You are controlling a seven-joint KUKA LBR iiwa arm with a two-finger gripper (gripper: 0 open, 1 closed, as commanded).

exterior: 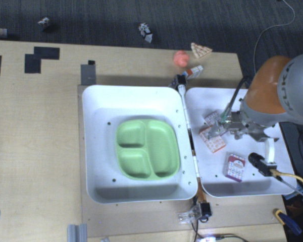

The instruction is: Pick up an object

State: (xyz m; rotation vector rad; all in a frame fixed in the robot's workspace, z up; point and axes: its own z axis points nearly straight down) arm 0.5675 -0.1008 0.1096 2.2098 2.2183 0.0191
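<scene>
The right bin (252, 185) holds three small things. A grey-white crumpled packet (211, 118) lies near its left wall, with a red-and-white packet (214, 141) just below it. Nearer the front sits a small red box (235, 167). My gripper (226, 128) hangs low over the bin, right beside the two packets, on the end of the grey arm with its orange band (265, 92). I see nothing lifted off the bin floor.
The left bin (98, 185) carries a green divided plate (146, 147). Behind the bins on the bench lie a pink ball (181, 58), a triangular toy (201, 50) and a small tube (194, 72). Small bits lie scattered on the dark floor beyond.
</scene>
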